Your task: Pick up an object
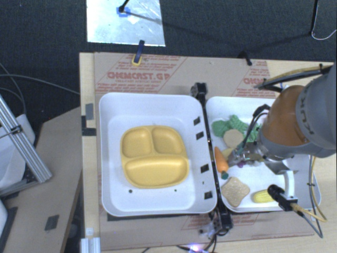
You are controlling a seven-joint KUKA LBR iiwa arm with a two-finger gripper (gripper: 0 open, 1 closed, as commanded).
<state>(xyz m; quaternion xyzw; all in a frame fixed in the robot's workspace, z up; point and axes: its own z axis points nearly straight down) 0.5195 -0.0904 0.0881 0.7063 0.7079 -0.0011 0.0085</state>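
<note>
Yellow tray (154,157) in left bin (108,141)

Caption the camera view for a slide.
Arm's tool low in right bin among toy foods; yellow divided plate in left bin.

Two white bins (110,141), a yellow tray (155,156) with three parts, an orange carrot (221,160), a green leafy toy (230,124), tan bread (235,190), a yellow piece (261,196), a grey arm (316,115) with an orange band (284,117), brown cardboard (158,75) with red letters
</note>
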